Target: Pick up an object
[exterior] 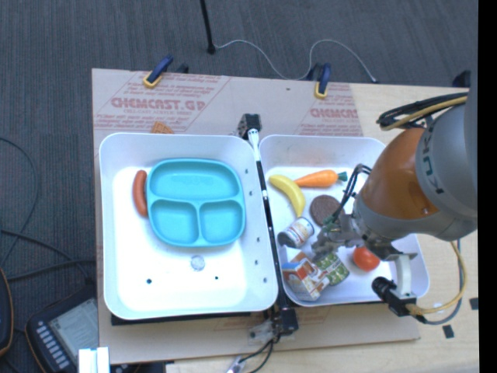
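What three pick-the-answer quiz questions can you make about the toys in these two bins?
1. Where is the blue tray?
A. left bin
B. right bin
C. on the floor

2. What colour is the banana?
A. purple
B. yellow
C. black

3. How does the hot dog lie?
A. inside the tray
B. under the carrot
C. beside the tray, on the bin floor

Answers:
1. A, the tray sits in the left bin.
2. B, the banana is yellow, next to the orange carrot in the right bin.
3. C, the hot dog lies along the tray's left edge, outside it.
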You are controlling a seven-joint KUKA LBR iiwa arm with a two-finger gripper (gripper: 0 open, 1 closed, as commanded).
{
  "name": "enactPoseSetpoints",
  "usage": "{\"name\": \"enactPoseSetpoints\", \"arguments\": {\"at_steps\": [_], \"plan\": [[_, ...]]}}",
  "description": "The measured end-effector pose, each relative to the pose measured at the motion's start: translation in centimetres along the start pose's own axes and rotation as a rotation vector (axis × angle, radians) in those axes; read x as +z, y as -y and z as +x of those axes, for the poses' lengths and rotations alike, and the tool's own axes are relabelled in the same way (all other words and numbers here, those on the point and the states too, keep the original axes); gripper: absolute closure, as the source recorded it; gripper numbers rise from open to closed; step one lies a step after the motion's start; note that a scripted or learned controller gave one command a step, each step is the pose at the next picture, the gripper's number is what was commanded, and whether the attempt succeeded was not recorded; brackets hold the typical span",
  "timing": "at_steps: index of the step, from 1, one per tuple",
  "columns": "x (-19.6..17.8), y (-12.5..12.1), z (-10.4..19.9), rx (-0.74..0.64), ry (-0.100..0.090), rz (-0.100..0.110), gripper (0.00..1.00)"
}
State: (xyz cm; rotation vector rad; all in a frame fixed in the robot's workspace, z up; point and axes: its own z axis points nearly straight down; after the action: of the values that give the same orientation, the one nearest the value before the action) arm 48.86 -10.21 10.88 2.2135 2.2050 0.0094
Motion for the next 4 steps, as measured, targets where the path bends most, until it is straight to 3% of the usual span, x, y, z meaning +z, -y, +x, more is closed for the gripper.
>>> {"name": "enactPoseSetpoints", "arguments": {"at_steps": [1, 2, 3, 4], "plan": [[0.0, 0.0, 0.0, 0.0, 0.0, 0.0, 0.0], [-1.0, -0.1, 0.0, 0.0, 0.001, -0.001, 1.0], [-0.9, 0.0, 0.0, 0.0, 0.0, 0.0, 0.0], [-1.9, -0.1, -0.1, 0.001, 0.002, -0.002, 1.0]]}}
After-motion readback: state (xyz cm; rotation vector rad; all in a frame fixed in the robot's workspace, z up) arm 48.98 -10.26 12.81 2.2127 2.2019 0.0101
